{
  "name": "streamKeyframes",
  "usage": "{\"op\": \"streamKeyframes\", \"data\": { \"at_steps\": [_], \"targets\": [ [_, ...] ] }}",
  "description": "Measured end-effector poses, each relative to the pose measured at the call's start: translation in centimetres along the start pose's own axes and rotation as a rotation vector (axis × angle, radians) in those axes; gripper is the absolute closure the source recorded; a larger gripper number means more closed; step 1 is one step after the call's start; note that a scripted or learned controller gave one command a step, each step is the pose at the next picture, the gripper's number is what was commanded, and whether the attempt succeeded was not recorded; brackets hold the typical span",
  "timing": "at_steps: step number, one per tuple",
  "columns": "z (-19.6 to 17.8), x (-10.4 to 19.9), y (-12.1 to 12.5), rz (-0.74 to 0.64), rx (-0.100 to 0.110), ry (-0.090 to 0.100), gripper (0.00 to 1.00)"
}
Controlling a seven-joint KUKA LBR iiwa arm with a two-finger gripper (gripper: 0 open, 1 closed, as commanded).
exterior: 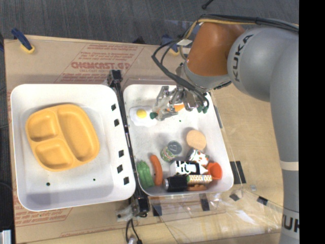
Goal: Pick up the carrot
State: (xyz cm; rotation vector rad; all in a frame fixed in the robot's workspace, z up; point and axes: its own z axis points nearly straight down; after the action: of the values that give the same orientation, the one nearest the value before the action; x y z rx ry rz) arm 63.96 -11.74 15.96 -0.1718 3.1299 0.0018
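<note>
My gripper (174, 104) hangs low over the back of the right bin (218, 136). The carrot (179, 107) shows as a short orange piece between the metal fingers (163, 101), with a green tuft sticking out to its right. The fingers are shut on it. The wrist and its orange band hide the rest of the carrot. I cannot tell whether the carrot is clear of the bin floor.
A fried-egg toy (140, 114) lies just left of the gripper. Several toys crowd the bin's front: a green piece (144, 172), a red-orange sausage shape (156, 170), a small can (172, 149), a bun (196, 139) and a black bottle (179, 183). The left bin (30, 192) holds a yellow divided tray (62, 136).
</note>
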Motion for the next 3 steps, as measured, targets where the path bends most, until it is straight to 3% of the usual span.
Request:
{"op": "streamKeyframes", "data": {
  "at_steps": [1,2,3],
  "targets": [
    [6.4,0.5,-4.2,-0.301,0.001,0.001,1.00],
    [2.9,-1.2,1.5,0.099,0.001,0.000,1.00],
    [6.3,3.6,-0.5,-0.201,0.001,-0.002,1.00]
  ]
}}
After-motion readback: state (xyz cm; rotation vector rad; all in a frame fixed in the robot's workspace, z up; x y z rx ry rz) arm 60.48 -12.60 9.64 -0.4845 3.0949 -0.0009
